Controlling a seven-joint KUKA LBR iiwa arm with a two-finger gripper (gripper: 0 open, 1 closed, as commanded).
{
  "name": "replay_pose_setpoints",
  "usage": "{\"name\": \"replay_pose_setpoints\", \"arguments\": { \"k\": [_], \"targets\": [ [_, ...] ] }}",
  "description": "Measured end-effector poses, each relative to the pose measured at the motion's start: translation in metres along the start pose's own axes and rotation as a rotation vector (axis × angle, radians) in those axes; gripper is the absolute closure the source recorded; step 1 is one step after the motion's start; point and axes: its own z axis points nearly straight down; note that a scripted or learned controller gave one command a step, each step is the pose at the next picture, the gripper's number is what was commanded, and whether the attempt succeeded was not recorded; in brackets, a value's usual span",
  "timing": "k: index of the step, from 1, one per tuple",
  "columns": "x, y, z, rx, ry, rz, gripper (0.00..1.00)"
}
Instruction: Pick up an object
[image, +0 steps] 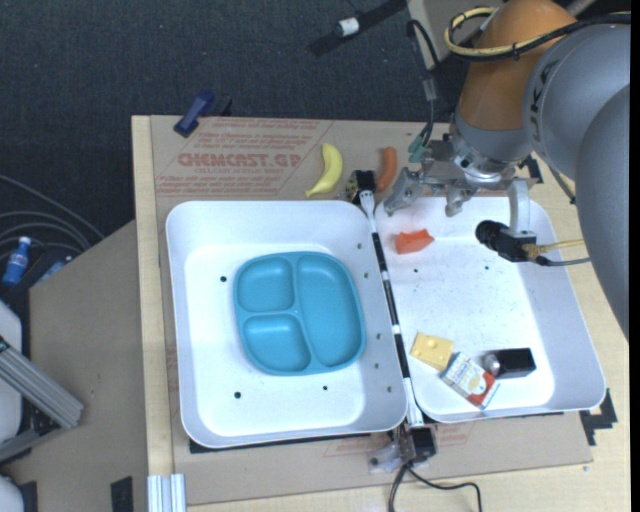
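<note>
Where the right-hand shallow white bin (560, 330) comes nearest the camera, a small black block (511, 362), a red-and-white packet (469, 379) and a yellow wedge of toy cheese (432, 349) are found along its near edge. Farther back in that bin, an orange-red toy piece (412, 241) is seen near the far left corner. Above that corner the grey two-finger gripper (428, 194) is held; whether its jaws are wide or narrow cannot be told. Left of that bin, a blue three-compartment plate (298, 312) is seen in the left-hand shallow white bin (200, 240). Beyond both, a yellow toy banana (326, 170) and an orange toy carrot (387, 166) are seen on the brown bench board (240, 150).
</note>
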Motion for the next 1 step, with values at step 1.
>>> {"name": "replay_pose_setpoints", "arguments": {
  "k": [1],
  "targets": [
    [-0.0552, -0.0004, 0.1063, 0.001, 0.000, 0.002, 0.00]
  ]
}}
